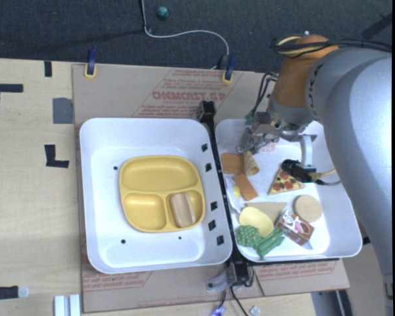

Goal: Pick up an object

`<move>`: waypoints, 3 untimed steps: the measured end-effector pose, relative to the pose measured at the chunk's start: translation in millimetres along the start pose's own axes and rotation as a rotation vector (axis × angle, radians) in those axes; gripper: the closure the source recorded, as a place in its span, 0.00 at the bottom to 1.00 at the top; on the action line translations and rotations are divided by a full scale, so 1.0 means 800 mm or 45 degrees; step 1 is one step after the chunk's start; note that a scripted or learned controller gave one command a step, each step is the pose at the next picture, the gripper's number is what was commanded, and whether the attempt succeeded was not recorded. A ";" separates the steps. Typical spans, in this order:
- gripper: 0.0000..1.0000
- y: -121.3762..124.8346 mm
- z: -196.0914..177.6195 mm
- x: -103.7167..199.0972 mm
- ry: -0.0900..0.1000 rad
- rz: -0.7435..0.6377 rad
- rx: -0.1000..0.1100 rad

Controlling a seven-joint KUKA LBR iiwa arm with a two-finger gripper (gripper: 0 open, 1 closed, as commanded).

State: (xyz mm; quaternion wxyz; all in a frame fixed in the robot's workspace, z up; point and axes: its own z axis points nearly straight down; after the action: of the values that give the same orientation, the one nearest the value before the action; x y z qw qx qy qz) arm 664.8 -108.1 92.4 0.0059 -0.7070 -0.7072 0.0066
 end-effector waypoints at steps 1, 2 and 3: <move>0.00 0.000 0.000 0.000 0.000 0.000 0.000; 0.00 -0.064 0.007 0.007 -0.005 0.002 -0.035; 0.00 0.006 -0.009 0.010 0.002 -0.003 -0.016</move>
State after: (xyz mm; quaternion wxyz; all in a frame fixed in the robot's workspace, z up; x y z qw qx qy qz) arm 669.4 -100.0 99.2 0.0022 -0.7061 -0.7081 0.0015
